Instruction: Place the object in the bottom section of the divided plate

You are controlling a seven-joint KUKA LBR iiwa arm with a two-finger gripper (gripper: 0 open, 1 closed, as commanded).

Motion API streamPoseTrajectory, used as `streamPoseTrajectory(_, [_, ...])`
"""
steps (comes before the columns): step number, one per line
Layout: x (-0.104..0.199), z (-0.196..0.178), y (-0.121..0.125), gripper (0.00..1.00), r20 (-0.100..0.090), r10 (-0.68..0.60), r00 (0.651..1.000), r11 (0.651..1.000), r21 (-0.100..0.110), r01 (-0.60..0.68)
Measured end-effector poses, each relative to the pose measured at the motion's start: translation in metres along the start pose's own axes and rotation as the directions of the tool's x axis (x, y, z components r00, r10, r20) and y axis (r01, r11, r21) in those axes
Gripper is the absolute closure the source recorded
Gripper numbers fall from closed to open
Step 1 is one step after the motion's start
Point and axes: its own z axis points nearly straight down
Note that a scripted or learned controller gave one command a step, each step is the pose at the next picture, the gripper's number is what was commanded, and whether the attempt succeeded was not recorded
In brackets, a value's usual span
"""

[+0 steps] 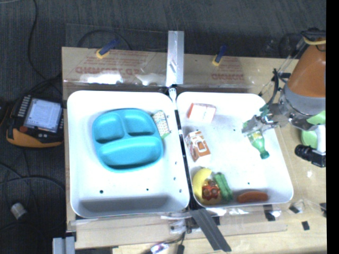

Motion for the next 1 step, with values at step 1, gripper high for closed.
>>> streamPoseTrajectory(1, [0.0767, -0.0007, -0.0012, 1.0, 0.001, 0.111, 0.994, 0.994, 0.002, -0.111])
